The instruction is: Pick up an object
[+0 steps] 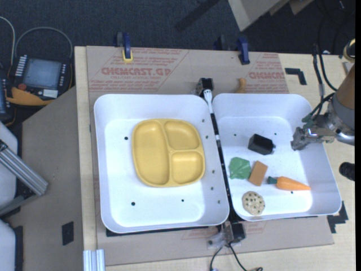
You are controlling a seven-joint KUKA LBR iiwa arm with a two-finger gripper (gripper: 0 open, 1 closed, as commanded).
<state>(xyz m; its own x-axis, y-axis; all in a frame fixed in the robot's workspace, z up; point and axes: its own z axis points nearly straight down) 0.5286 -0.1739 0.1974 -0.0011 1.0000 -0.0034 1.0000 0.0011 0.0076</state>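
Claw (pixel 303 135) hovers right of black block (pixel 261 144).

Brown bench (pixel 169 66) w/ 2 white bins side by side: left bin (pixel 113 208), right bin (pixel 321 202).

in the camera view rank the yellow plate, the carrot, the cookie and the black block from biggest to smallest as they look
1. yellow plate, by far the largest
2. carrot, longest of the small items
3. cookie and black block: these look about alike, so I won't rank them.
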